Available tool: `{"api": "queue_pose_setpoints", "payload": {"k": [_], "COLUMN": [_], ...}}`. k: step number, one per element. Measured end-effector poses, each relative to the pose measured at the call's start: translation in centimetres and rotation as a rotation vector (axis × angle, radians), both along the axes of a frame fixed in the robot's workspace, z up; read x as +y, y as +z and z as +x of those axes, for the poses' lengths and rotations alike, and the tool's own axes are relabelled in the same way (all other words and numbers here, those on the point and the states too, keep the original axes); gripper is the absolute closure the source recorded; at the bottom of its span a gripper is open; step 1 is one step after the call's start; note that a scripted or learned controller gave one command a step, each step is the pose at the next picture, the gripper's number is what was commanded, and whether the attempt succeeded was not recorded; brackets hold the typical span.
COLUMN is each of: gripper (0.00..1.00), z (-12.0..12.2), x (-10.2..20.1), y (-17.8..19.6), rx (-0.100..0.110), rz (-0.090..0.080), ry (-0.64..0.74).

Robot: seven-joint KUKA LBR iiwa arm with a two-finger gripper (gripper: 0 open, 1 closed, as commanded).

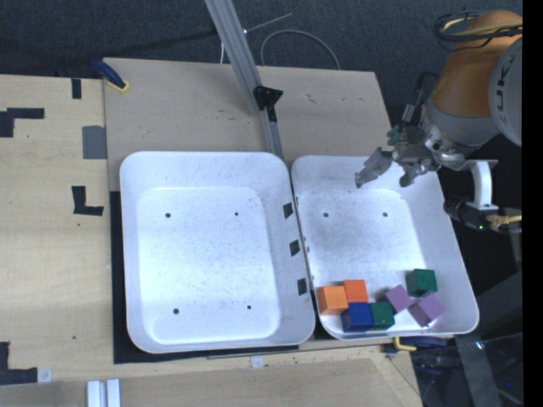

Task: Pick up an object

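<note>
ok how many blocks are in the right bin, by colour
orange blocks: 2
green blocks: 2
purple blocks: 2
blue block: 1
total: 7, all clustered at the near edge of the right bin

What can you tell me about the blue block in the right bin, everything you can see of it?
The blue block is a small cube, plain and solid-coloured, maybe plastic or foam. It lies flat on the floor of the right bin, near the front wall, in a huddle of blocks. An orange block sits at its left, a darker orange block just behind, and a green block presses against its right side. The gripper hangs far off, over the bin's back edge, touching none of them.
</note>
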State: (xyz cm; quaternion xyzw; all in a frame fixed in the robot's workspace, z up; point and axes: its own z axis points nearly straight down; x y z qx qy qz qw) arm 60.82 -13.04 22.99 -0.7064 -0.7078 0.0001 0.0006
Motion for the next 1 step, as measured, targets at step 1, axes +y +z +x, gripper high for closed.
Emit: {"api": "queue_pose_setpoints", "payload": {"k": [1], "gripper": [0.00], "z": [-4.65], "x": [-6.37], "y": [24.59], "rx": [-0.010], "rz": [-0.005], "ry": [-0.003]}}
